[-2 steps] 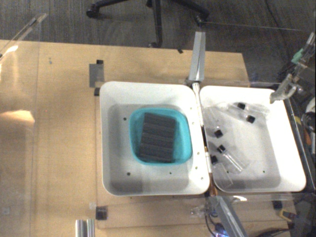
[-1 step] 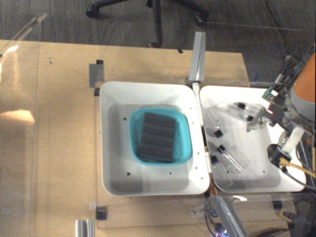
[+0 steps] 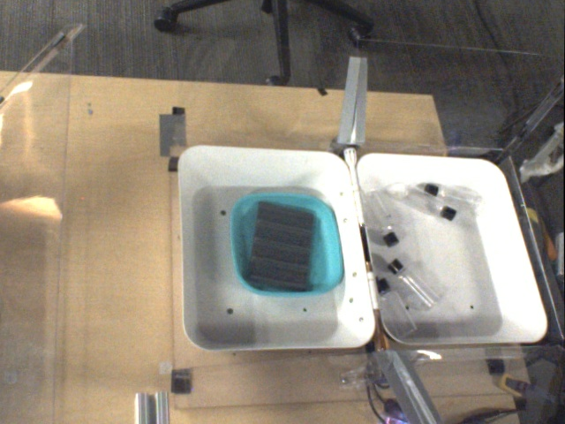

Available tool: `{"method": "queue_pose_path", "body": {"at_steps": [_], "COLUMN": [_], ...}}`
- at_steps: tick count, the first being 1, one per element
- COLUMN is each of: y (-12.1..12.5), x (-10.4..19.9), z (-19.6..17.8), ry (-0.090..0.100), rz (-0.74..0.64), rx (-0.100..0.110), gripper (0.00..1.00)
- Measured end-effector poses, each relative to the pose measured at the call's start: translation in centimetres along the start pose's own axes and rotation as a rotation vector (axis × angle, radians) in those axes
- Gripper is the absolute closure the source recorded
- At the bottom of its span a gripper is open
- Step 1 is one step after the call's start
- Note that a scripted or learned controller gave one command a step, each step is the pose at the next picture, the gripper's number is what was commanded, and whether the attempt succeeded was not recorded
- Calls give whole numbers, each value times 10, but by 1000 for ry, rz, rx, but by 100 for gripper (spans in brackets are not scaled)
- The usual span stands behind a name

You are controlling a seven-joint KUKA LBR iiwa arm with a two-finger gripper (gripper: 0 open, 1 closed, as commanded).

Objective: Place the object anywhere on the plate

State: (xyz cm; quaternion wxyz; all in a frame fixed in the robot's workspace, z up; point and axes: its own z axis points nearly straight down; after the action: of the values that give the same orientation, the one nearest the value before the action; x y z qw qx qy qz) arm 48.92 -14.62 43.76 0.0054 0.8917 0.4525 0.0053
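Teal plate: I see a rounded-square teal plate (image 3: 331,246) carrying a ribbed dark grey block (image 3: 282,247), left white bin (image 3: 190,237).
Right white bin (image 3: 521,237): clear black-capped vials (image 3: 415,288), scattered.
Gripper: can't tell.

A teal plate (image 3: 331,241) carries a dark grey ribbed block (image 3: 282,247); both bins (image 3: 203,325) are white (clear vials (image 3: 415,290) have black caps).

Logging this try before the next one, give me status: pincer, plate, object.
Teal plate in left bin. Dark ridged block lies flat on plate. Clear vials with black caps scattered in right bin.
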Motion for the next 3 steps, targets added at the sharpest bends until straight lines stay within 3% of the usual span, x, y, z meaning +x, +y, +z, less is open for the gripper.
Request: {"method": "queue_pose_path", "body": {"at_steps": [1, 2, 3], "y": [26, 9, -27], "x": [-36, -5, 30], "z": [2, 164, 232], "ry": [-3, -5, -4], "rz": [125, 225, 209], "rx": [3, 12, 13], "gripper": [0, 0, 0]}}
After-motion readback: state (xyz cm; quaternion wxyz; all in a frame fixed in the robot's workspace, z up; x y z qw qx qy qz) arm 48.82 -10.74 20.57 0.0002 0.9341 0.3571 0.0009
